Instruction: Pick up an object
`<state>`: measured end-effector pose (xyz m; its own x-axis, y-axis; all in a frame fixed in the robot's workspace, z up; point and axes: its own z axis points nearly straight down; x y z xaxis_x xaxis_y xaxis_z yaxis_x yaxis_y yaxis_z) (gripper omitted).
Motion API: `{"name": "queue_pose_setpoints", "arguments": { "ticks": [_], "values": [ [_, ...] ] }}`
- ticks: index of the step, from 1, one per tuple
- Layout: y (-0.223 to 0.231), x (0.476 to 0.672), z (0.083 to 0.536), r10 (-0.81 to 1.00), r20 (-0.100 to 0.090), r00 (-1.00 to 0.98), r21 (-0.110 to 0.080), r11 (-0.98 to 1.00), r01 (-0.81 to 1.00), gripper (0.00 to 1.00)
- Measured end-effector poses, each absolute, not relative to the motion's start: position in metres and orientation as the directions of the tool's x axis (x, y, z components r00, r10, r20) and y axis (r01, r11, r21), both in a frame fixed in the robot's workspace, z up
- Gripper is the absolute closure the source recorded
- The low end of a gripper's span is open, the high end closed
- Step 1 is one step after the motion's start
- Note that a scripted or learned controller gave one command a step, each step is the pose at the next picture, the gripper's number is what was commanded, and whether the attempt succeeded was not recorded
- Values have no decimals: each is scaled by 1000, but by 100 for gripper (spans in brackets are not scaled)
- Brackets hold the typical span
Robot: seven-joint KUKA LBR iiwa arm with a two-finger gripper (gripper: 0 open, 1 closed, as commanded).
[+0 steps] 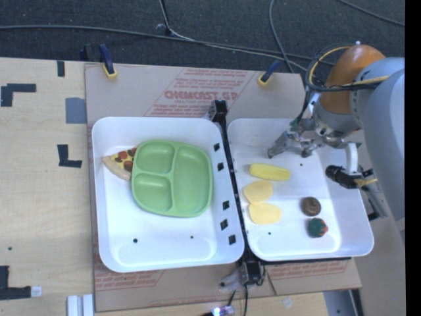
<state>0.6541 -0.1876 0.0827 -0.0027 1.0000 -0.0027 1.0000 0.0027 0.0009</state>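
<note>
Your view looked down on the table (39, 196), which carried two shallow white bins side by side on a cardboard sheet (191, 87).

Left bin (164, 252): a green divided plate (172, 178) lay in its upper half, and a toy pizza slice (120, 163) sat at the plate's left edge, partly tucked beneath it.

Right bin (342, 242): five small things lay apart from the claw. A yellow elongated piece (269, 172) rested near the bin's left-centre; just below it sat a yellow rounded piece (258, 191), and below that a second yellow rounded piece (264, 213), the two touching or nearly so. Toward the right lay a small brown round object (311, 207), with a small green and red object (318, 227) just below it.

Arm: the grey arm with its orange band (352, 68) reached in from your right. The claw (289, 145) hung over the upper part of the right bin, above the yellow elongated piece and clear of it. Its fingers stood spread and nothing lay between them. A black fitting (343, 175) showed beside the bin's right wall.
</note>
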Motion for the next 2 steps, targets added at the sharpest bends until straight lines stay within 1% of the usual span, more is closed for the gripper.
{"name": "queue_pose_setpoints", "arguments": {
  "ticks": [1,2],
  "values": [
    [-188,656,97,1000,-5,-4,4,4,1000,100],
    [-185,658,161,1000,-1,-2,5,2,1000,100]
  ]
}}
